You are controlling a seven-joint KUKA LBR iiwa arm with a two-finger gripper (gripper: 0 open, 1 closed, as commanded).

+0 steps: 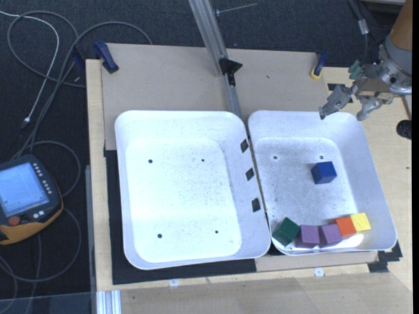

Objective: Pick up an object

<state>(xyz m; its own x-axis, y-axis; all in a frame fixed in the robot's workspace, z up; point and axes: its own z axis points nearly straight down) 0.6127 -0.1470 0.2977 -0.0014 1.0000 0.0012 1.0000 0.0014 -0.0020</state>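
A blue cube (323, 172) sits alone in the middle of the right bin (262, 131). Along that bin's near edge lie a green cube (286, 231), two purple cubes (309, 234), an orange cube (346, 227) and a yellow cube (361, 222) in a row. My gripper (345, 108) hovers over the far right corner of the right bin, well behind the blue cube. Its two fingers (329, 106) are spread apart with nothing between them.
The left bin (177, 129) lies beside the right one. A metal post (208, 25) slants up from the bench behind the bins. Blue clamps (105, 56) grip the bench's far edge. A handheld pendant (23, 193) and cables lie on the floor at left.
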